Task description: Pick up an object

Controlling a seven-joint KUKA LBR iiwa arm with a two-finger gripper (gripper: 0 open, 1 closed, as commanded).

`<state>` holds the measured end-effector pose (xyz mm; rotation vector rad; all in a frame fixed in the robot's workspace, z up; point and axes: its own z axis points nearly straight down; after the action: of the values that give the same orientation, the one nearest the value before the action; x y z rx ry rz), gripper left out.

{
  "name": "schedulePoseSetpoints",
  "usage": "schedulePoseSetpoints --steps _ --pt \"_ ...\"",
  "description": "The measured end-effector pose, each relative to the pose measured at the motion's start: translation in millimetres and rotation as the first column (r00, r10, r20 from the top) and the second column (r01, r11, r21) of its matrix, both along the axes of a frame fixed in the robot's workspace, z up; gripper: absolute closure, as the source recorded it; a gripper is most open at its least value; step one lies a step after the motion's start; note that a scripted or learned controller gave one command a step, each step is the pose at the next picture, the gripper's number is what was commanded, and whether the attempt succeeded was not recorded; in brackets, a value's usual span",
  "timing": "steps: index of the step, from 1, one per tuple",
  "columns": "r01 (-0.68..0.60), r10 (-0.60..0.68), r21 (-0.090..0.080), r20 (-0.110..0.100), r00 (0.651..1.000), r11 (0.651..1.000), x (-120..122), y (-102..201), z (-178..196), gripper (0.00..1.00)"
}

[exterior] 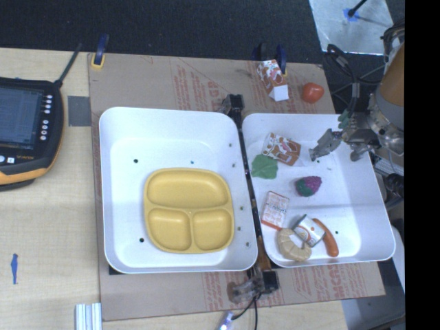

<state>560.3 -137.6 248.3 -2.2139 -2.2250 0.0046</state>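
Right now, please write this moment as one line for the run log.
hand: over right bin, open, holding nothing | purple toy: lying in right bin | yellow tray: in left bin

Red print on the cardboard sheet (172, 81) too faint to read, packet (275, 210) labels illegible

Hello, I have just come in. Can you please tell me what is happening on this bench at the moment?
A grey robot arm reaches in from the right, and its hand hangs over the upper part of the right bin with nothing between its fingers. That bin holds small toy foods: a green leaf, a purple grape bunch, a bagel and a sausage. The left bin holds a yellow divided plate. No pick has been made yet.
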Motion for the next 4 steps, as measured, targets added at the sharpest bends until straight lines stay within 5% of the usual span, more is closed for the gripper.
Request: schedulePoseSetpoints --steps 1,2,3,4 --pt "0.000 0.000 0.000 -0.004 1.000 1.000 1 -14 -140 0.00" --pt "-0.001 0.001 -0.001 0.001 1.000 1.000 21 -5 -157 0.00" --pt "-0.006 0.006 0.011 -0.032 0.999 1.000 91 -32 -157 0.00" --pt "0.000 0.000 -0.001 -0.001 1.000 1.000 28 -42 -157 0.00"
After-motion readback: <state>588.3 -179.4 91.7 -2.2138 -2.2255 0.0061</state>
